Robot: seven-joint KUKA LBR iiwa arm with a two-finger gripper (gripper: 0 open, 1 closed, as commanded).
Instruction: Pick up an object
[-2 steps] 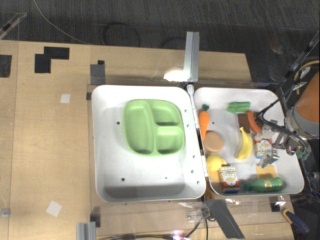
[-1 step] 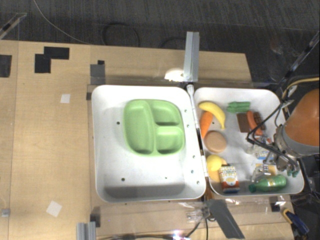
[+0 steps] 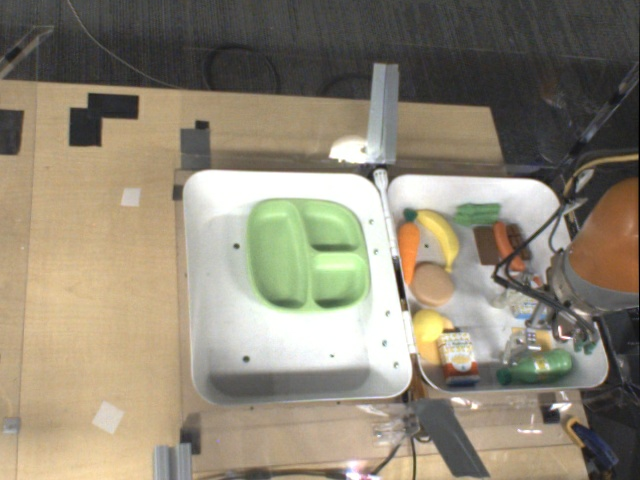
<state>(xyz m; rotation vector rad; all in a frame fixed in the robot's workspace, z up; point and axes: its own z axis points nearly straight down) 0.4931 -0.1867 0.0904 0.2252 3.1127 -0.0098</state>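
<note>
The arm (image 3: 612, 243) reaches in from the right edge over the right bin (image 3: 540, 186), its orange band above the bin's right wall and the wrist bent down toward the bin's near right corner. The gripper (image 3: 532, 336) hangs low among cables, just above the green bottle (image 3: 537, 368); whether it is clenched or released cannot be told, and nothing can be seen between it.

The green bottle lies on its side along the bin's near edge, at the near right corner. Just beside it to the left stands a small juice carton (image 3: 457, 356), and a lemon (image 3: 429, 328) touches the carton at the bin's left wall. Further back along that wall lie a round brown bun (image 3: 433, 284), a carrot (image 3: 408, 250) and a banana (image 3: 441, 234), close together. A green block (image 3: 478, 213) sits near the far edge, and a brown bar (image 3: 487, 244) with a reddish piece (image 3: 507, 240) beside it lies toward the right.

The left bin (image 3: 215, 298) holds a green divided plate (image 3: 306, 253), set toward its far side.
</note>
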